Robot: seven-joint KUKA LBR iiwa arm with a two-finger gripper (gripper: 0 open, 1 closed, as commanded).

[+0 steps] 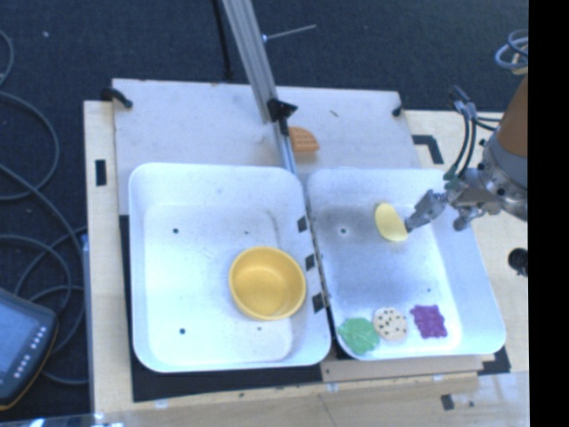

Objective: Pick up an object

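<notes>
End effector [418,215] sits low over the right bin [462,327], its tip touching a yellow piece [389,221] in the upper middle; whether the fingers are spread or closed on that piece cannot be told. Along the near edge of that bin lie a green piece [358,334], a cookie [389,324] and a purple piece [429,320], close together. Left bin [160,238] holds a yellow bowl [267,282].
</notes>
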